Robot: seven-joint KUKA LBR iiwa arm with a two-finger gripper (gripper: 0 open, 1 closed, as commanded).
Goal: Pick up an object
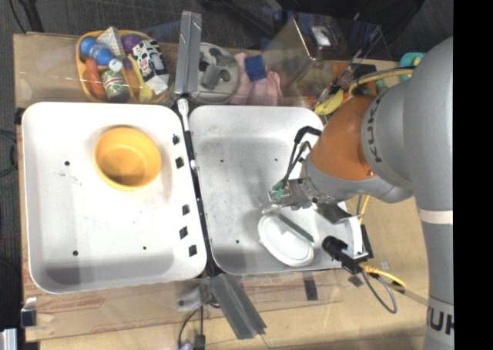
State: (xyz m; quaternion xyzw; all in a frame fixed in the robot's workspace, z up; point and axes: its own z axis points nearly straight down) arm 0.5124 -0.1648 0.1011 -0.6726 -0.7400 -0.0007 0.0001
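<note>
Item one, for your list: the right bin (231,186), shallow and white, holds a white oval dish (286,240) near its front right corner, lying flat with its hollow up. You should treat this as the task's likely thing. It looks light, stiff and smooth, so expect it to slip under a poor pinch; the raised rim is your best hold, taken across the wall of the dish and not across its full width. Whether it is plastic or ceramic cannot be told, so handle it as breakable.

Item two: the gripper (289,196) sits low in the right bin, just beyond the dish's far edge, under the arm's orange band (347,144). You cannot tell how far the jaws are open, nor whether anything lies between them; a small greenish patch shows there, but it is too blurred to name.

Item three: the left bin (77,217) carries a yellow bowl (128,156), upright, toward its back. It looks light and rigid, and you would grip it by the rim.

Item four: on the bench behind the bins stands a yellow basket (90,85) of small toys, with a pink cloth (262,88) farther right. Both are well apart from the gripper.

In your reckoning, the pick is not yet done.
</note>
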